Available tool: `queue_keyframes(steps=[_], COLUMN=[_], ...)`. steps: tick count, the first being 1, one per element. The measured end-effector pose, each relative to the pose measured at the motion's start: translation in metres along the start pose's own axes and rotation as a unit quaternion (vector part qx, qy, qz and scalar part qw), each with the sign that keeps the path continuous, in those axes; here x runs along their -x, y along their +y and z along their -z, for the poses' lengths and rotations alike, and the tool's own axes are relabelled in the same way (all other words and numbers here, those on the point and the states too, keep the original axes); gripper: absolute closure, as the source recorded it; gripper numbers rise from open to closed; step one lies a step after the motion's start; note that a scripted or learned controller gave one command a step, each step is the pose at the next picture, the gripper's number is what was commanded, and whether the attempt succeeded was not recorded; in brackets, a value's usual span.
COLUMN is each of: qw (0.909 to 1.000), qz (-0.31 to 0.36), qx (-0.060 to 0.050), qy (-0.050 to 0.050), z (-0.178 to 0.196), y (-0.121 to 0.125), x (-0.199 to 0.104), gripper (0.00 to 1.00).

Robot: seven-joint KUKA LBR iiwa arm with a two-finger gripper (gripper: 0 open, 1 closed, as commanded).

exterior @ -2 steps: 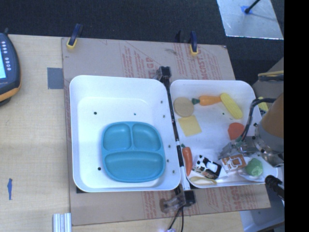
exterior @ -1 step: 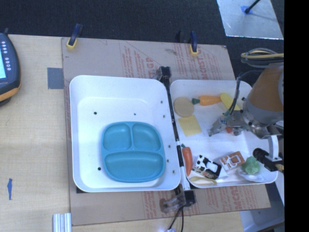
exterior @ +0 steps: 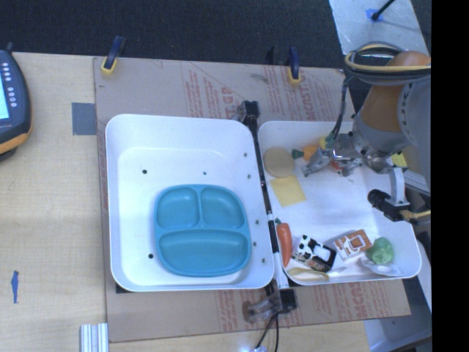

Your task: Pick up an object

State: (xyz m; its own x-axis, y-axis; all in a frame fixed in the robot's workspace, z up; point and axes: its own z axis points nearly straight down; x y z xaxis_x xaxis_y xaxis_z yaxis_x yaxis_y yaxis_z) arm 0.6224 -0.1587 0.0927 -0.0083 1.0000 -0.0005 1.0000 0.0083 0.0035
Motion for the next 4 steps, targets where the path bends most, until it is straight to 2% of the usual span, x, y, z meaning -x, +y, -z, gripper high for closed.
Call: queue_keyframes(steps=[1, 2, 3, 4], qw=[1.0, 1.0, 1.0, 1.0], qz=[0.001, -0.003, -0.002, -0.003], qx=[-0.001, -0.002, -0.003, -0.003], qy=[0.001, -0.001, -0.001, -0.002], z=[0.014, 0.01, 0.003, 0.004], y=[0.035, 0.034, 0.036, 0.036], x=[-0.057, -0.029, -0.055, -0.061], gripper=[0.0, 0.0, 0.0, 0.0])
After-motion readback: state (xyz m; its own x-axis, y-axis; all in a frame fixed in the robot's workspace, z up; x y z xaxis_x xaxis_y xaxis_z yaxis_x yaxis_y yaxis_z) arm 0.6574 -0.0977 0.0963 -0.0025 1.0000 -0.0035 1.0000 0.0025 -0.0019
